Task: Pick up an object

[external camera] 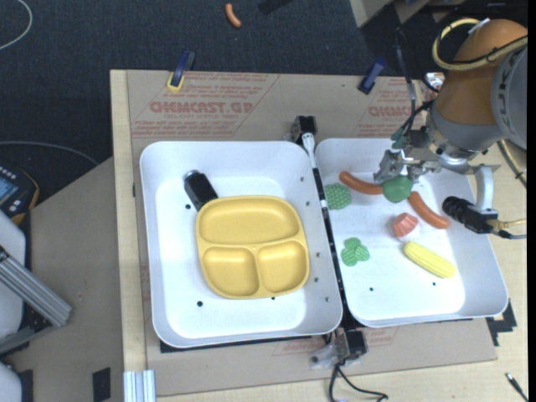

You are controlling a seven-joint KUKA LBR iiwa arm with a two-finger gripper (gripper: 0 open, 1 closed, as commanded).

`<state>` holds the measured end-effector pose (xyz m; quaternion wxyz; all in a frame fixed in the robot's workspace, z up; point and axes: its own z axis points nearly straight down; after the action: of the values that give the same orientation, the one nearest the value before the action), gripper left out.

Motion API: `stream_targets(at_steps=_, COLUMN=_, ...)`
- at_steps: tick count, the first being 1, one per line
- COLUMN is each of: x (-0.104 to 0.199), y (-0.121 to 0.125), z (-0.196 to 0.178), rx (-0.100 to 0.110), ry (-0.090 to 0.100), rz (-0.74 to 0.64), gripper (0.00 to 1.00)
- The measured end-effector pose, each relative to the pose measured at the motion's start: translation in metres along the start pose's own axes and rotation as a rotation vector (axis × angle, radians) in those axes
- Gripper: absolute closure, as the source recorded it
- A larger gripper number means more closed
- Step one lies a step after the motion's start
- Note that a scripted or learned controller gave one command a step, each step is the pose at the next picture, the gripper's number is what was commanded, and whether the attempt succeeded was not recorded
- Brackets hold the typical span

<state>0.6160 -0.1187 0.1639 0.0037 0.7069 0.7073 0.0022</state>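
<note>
In the right bin, my gripper hangs at the far side, right over a dark green rounded toy. The toy touches or sits just under the gripper tip, and I cannot tell whether it is held. An orange sausage lies to the left of it. A second orange sausage lies to the right, with a small pink piece beside it. Nearer the front are a yellow corn cob, a green leafy piece and a light green round piece.
The left bin holds a yellow divided plate and a black block at its far left. A black cable connector sticks out from the arm over the right bin's right side. Clamps sit at the board's far edge.
</note>
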Motion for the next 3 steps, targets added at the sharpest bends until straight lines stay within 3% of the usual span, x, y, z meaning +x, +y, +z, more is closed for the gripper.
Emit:
stream_targets(at_steps=1, x=0.0, y=0.008, z=-0.046, rx=0.001, ry=0.0, rz=0.0, gripper=1.0)
stream_targets(at_steps=2, x=0.0, y=0.01, z=-0.062, rx=0.003, ry=0.001, rz=0.0, gripper=1.0)
stream_targets(at_steps=3, x=0.056, y=0.014, z=-0.052, rx=0.01, ry=0.005, rz=-0.005, gripper=1.0)
